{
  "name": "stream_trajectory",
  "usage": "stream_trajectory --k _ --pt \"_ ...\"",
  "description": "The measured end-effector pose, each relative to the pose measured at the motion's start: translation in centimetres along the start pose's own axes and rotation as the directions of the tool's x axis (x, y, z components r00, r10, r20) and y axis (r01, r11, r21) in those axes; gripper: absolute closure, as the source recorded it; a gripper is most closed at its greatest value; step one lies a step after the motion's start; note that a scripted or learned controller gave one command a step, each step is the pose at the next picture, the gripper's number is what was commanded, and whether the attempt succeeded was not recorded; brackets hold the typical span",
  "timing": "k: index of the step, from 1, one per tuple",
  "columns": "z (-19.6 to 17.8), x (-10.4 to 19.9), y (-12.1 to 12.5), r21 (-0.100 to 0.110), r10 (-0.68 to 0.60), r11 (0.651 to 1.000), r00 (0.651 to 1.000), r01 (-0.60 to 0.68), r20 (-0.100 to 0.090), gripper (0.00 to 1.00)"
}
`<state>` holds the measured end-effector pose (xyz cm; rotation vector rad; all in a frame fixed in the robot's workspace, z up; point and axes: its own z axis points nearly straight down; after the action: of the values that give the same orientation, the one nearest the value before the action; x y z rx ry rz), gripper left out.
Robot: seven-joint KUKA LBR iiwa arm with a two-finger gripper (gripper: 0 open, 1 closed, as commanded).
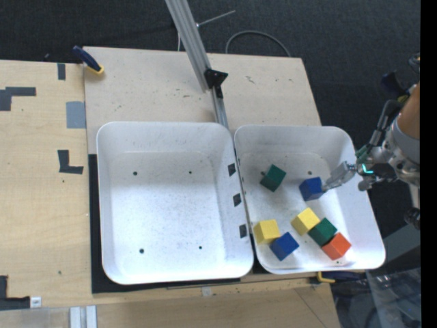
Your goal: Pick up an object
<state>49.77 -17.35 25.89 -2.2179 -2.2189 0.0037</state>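
Observation:
The right bin (293, 139) holds several small cubes. A green cube (273, 178) lies toward the bin's middle, and a blue cube (311, 188) lies to its right. Nearer the front are a yellow cube (306, 220), a second yellow cube (267, 230), a second blue cube (284, 245), a dark green cube (322, 230) and an orange cube (336, 246). My gripper (339, 176) reaches in over the bin's right rim, low and just right of the first blue cube. I see nothing held in it.
The left bin (109, 183) sits beside the right one, the two sharing a middle wall. A slanted metal rail (194, 39) runs from the top down to the bins' junction. A blue and yellow tool (89, 60) lies on the bench at the far left.

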Motion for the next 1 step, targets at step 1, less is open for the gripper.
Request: stream_trajectory --k 1 --pt "-0.18 0.0 0.07 -0.003 -0.002 1.0 1.0 0.002 0.001 0.0"
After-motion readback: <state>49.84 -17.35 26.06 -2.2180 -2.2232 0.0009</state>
